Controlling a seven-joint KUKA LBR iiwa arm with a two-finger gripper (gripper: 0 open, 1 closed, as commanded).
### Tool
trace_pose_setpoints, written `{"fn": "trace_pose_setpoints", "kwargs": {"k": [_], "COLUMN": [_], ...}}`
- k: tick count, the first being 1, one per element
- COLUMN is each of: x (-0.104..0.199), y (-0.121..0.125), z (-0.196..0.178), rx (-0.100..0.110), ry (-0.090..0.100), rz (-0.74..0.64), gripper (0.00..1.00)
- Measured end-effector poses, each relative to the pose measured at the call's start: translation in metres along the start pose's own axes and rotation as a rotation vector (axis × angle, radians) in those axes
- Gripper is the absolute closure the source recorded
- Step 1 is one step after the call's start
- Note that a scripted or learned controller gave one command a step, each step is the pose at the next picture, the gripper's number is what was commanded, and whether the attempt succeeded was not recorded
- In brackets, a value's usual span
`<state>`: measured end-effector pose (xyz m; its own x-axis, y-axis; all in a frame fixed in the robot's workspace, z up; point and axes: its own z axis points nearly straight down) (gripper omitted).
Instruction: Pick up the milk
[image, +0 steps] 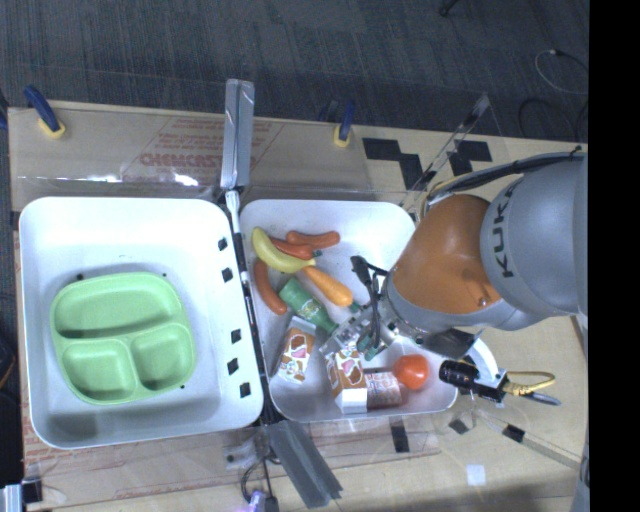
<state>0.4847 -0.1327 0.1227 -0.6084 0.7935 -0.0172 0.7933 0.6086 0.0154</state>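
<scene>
Two small white-and-brown milk cartons lie in the front of the right bin. One carton is near the bin's left wall, and the other carton is by the front wall. My gripper hangs low over the bin, just above and behind the second carton and close to a green bottle. Its tip is a dark cluster, partly merged with the items below it. No carton is visibly lifted.
The right bin also holds a banana, two sausages, a carrot, a red tomato and a brown pack. A green divided plate sits in the left bin. The arm's orange band overhangs the right bin's right side.
</scene>
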Motion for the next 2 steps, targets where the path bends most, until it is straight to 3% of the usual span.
{"fn": "trace_pose_setpoints", "kwargs": {"k": [1, 2], "x": [0.04, 0.092], "y": [0.023, 0.063], "z": [-0.071, -0.082], "rx": [0.018, 0.015], "ry": [0.015, 0.019], "rz": [0.287, -0.181], "gripper": [1.0, 1.0]}}
